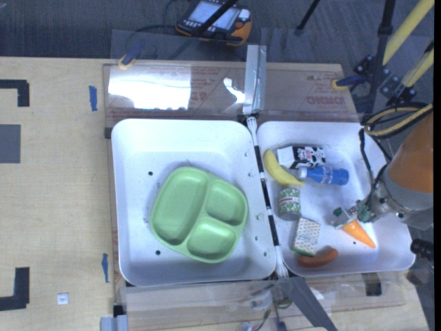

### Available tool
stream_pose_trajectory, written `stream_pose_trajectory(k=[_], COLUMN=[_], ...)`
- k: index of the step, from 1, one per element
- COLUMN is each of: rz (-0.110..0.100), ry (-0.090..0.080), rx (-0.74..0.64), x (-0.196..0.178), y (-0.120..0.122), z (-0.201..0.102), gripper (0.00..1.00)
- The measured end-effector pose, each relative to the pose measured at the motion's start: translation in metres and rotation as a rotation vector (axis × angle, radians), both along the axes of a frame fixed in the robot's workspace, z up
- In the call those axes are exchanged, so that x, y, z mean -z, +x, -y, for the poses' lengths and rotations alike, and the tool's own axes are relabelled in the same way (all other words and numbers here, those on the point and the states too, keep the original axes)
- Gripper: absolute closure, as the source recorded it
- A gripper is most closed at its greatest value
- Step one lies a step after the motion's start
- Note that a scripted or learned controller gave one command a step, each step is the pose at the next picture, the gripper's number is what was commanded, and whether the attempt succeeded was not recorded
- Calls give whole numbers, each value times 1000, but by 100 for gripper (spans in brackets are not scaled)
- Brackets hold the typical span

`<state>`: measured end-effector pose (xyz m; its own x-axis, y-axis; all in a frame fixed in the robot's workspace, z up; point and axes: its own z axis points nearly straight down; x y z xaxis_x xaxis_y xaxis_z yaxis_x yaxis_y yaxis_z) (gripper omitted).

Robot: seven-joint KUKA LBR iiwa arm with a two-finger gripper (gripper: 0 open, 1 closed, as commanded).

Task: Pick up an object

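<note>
Two shallow white bins sit side by side on the bench, the left bin [131,185] and the right bin [396,257] meeting along a shared middle rim. Nearest the front edge of the right bin lies a reddish sausage-shaped toy [317,256], close to the front left corner, with a small speckled packet [307,235] just behind it and touching or nearly touching it. To the right of these, an orange carrot-shaped cone [360,233] lies tilted with its tip toward the bin's front right corner. The gripper [360,212] hangs just above the cone's wide end, beside a small dark green piece [339,217]; whether its jaws are spread or pressed together cannot be told, and nothing is clearly seen pinched between them. The arm [413,164], with its orange band, comes in over the bin's right rim. Farther back, a patterned green roll [289,203] stands near the middle rim, then a yellow banana [277,170] curves along that rim, touching a blue bottle [326,176] that lies on its side. Behind the bottle, toward the far edge, rests a black-and-white carton [306,156]. In the left bin, a light green divided plate [198,214] lies near the centre, tilted toward the front right corner.
</note>
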<state>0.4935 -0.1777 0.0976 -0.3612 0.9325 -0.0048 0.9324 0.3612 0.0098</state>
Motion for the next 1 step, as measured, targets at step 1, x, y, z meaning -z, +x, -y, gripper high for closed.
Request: stream_pose_trajectory(k=[1], rz=[-10], ry=[2], rx=[320], x=[-99], y=[24], z=[-23], gripper=[100])
